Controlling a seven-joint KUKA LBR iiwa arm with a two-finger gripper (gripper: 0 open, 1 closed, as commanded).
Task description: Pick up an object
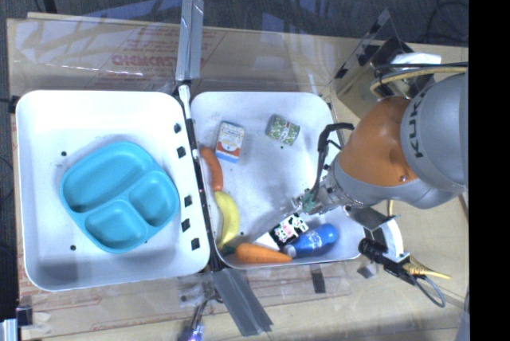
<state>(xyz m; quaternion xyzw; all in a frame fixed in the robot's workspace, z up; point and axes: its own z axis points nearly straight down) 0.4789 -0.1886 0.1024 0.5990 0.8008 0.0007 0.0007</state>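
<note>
Sitting side by side on a pale wooden surface (96,52) are two shallow white bins, seen from above at a slant. Lying in the left bin (40,172) is a blue divided plate (119,194) with three compartments, near the bin's middle.

Moving rightward, the right bin (263,104) is holding several small things. Lying along its left wall is an orange sausage-like piece (210,168), and just below it a yellow banana (228,218) is curving toward the front. Resting near the bin's back are a small white and orange carton (230,141) and, to its right, a small greenish crumpled packet (282,129), the two a little apart. Lying along the front edge is an orange carrot (260,254), and beside it are a black and white patterned item (288,231) and a blue bottle (312,241) on its side.

Reaching in from the right is the grey arm with its orange band (378,148). Its claw (307,201) is hanging low over the bin's right side, just above the patterned item and the bottle. Whether the claw is spread or closed is too small and blurred to tell, and nothing is visibly gripped.
</note>
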